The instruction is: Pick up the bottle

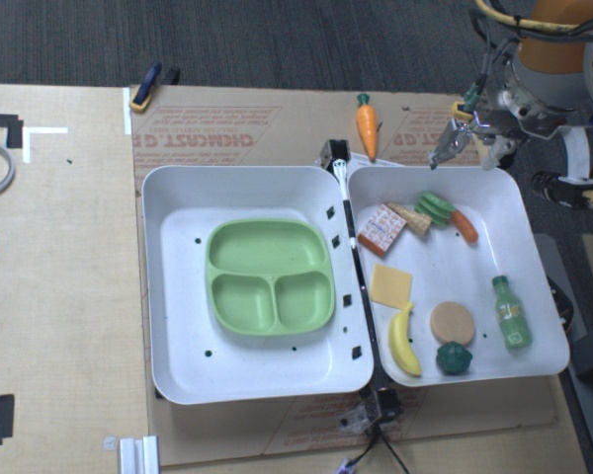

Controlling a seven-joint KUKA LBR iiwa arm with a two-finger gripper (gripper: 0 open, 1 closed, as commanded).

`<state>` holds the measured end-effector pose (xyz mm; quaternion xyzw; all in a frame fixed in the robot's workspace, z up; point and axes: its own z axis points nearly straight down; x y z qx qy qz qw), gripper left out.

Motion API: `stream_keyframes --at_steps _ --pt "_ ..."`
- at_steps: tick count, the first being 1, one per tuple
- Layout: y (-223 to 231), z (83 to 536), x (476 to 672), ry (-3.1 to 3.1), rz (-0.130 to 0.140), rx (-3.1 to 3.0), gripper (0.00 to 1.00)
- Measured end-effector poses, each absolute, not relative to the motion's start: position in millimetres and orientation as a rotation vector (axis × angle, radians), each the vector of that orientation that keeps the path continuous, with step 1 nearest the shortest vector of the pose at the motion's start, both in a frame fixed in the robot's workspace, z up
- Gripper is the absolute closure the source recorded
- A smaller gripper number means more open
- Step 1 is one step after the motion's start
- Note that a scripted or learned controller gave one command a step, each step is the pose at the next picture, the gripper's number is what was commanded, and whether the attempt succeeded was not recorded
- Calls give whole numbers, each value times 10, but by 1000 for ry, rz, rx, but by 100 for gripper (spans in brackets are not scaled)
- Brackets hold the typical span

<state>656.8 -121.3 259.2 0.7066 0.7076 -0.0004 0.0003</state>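
Camera view, fixed above the bench: two shallow white bins sit side by side on a sheet of brown cardboard. The left bin (168, 294) holds a green divided plate (271, 276) with three compartments. The right bin (534, 255) holds the loose items. The bottle (510, 312), green with a label and a green cap, lies near the bin's right wall, in the lower half, cap toward the far side; nothing touches it. Just left of the bottle is a round tan disc (453, 321), with a dark green lump (454, 358) below that disc and a banana (404, 342) further left. A yellow square slice (391, 286) lies above the banana. In the upper part of the bin are a red-and-white patterned block (381, 229), a tan wedge (411, 216), a green ridged piece (436, 205) and a small orange-red piece (464, 226). A carrot (366, 124) lies on the cardboard beyond the bins. The gripper (453, 144) hovers above the far rim of the right bin, well apart from the bottle, fingers released and holding nothing. The arm's orange band (563, 18) is at the top right.
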Motion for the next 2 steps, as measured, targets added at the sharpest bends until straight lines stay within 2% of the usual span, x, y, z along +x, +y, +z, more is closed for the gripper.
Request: stream_keyframes --at_steps 1,2 --pt "-1216 2690 6572 2224 -2 2215 100" --pt "-888 2311 5673 2144 -2 2297 100"
